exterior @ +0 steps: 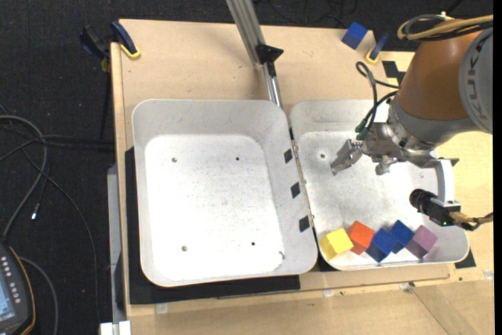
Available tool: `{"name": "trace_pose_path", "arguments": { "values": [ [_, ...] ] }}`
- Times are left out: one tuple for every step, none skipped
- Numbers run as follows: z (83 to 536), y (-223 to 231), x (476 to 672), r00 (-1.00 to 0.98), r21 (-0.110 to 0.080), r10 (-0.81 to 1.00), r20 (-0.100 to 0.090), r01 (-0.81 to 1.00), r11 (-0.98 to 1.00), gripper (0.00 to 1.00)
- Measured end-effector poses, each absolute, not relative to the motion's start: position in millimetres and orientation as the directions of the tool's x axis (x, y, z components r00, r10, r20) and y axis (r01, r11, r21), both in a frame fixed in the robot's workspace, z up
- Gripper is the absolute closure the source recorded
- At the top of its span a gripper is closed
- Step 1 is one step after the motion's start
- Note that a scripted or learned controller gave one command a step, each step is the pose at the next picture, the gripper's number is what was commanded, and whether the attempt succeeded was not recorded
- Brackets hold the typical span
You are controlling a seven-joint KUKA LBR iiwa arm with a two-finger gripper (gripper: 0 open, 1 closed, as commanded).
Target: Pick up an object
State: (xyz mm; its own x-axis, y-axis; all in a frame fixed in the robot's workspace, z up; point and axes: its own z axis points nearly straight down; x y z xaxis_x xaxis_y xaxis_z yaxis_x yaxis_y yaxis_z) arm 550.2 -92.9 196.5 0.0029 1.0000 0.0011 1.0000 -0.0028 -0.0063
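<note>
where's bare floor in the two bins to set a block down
The left bin has open floor from wall to wall. In the right bin, floor is bare under the gripper, toward the divider. The near edge is crowded: yellow, orange, blue, purple blocks.

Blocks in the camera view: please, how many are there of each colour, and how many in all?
Yellow block: 1
Orange block: 1
Blue blocks: 3, two in the right bin and one on the bench near its far edge
Purple block: 1
Total: 6 blocks
</note>
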Motion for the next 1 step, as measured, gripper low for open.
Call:
{"name": "trace_pose_path", "arguments": {
  "values": [
    [194.8,-31.2,515.0,-0.007,-0.004,1.000,0.003,1.000,0.007,0.00]
  ]
}}
